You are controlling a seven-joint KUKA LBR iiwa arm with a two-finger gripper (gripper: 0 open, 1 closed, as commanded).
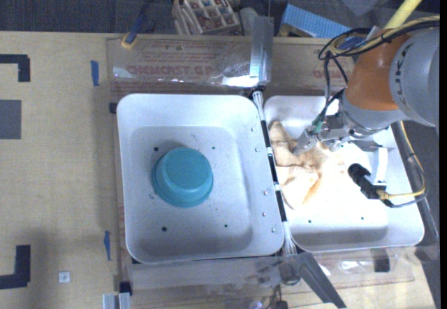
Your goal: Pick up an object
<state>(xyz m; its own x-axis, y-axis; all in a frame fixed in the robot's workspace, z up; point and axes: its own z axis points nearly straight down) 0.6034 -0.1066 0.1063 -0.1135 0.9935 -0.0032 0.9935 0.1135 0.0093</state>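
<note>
Two shallow white bins sit side by side on a wooden tabletop (pixel 56 161). Left bin (pixel 140 119) holds a teal bowl (pixel 183 176), upside down, near its centre. Right bin (pixel 363 234), touching the left bin's edge, holds pale tan crumpled objects (pixel 297 175) on the side nearest the left bin. Grey arm w/ orange band (pixel 374 84) reaches over the right bin; its claw (pixel 312 141) is down among the tan objects, at their upper part. Can't tell if the claw is open or gripping anything.
</note>
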